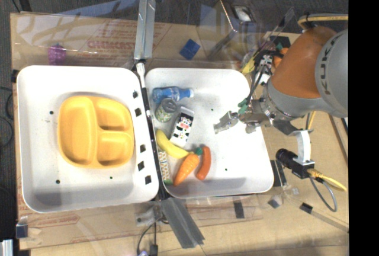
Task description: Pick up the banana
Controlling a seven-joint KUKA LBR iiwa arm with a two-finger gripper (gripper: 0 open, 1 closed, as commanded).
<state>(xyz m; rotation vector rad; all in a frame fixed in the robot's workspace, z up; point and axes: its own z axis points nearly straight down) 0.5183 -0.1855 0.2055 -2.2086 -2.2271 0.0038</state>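
A yellow banana (167,145) lies in the right bin (237,175), against its left wall, partly under an orange toy carrot (186,168). My gripper (227,122) hangs over the right half of that bin, about a hand's width to the right of the banana. Its fingers (221,125) point left and stand apart, and nothing is between them. The grey arm with its orange band comes in from the right.
Around the banana lie a blue plastic bottle (170,94), a metal can (166,109), a black-and-white carton (183,126) and a red-orange vegetable (203,163). The left bin (35,189) holds a yellow divided tray (96,130). A blue block (189,48) sits behind the bins.
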